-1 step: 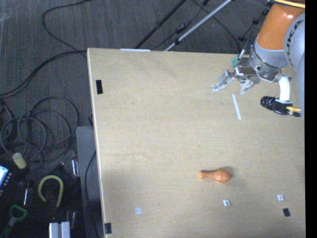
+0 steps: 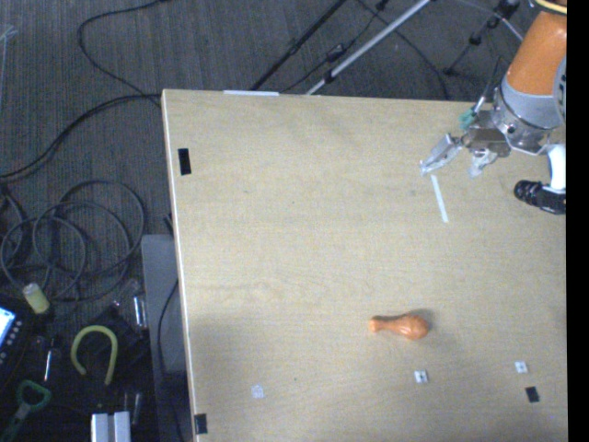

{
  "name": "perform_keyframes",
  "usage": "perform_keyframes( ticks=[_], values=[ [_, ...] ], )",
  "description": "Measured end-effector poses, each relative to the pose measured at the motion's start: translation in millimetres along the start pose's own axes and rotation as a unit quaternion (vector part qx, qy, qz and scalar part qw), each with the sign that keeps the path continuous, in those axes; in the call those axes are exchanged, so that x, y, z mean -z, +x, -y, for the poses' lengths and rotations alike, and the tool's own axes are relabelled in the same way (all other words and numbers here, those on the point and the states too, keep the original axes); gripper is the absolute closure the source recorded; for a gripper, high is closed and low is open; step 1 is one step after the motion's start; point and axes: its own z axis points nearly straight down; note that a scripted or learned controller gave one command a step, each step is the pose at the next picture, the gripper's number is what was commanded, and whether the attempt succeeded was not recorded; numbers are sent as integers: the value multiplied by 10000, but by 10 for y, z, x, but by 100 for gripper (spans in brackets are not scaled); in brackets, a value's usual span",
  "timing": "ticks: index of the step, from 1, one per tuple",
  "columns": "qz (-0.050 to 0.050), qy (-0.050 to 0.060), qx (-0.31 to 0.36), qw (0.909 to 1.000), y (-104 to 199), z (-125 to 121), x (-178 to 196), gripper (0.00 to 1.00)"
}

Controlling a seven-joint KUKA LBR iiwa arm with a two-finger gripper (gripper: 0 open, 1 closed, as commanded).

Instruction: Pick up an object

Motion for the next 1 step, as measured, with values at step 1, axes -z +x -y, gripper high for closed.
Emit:
perform_keyframes(
  ticks=[1],
  values=[
    [-8, 1, 823, 9966, 29, -5, -1277, 0]
  ],
)
